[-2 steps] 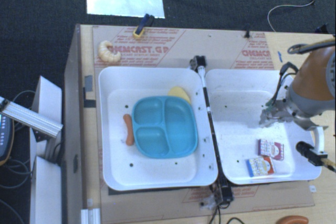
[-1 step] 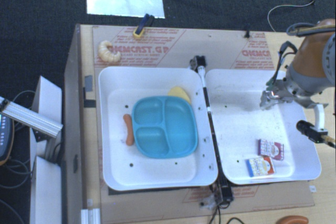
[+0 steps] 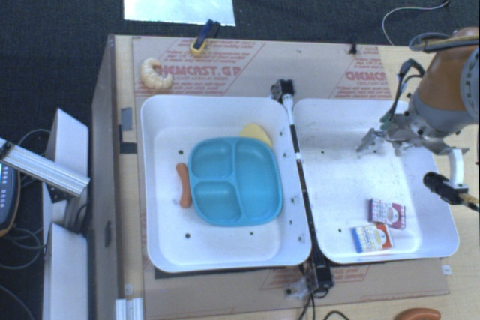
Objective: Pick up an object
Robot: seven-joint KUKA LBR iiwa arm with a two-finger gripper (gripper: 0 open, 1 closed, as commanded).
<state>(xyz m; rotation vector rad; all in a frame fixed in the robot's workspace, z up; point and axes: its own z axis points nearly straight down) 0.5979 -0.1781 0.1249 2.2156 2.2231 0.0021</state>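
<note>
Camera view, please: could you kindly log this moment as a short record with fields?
left bin: blue divided tray, orange sausage at its left, yellow item peeking out behind
right bin: two small cartons, one dark, one blue-edged, near front right corner
pincer: over right bin's back right, nothing between fingers
cartons: apart from pincer

two white bins, one blue tray, two small cartons

Two small cartons are lying flat near the right bin's front corner: a maroon box and a blue-orange box just beside it.
</note>
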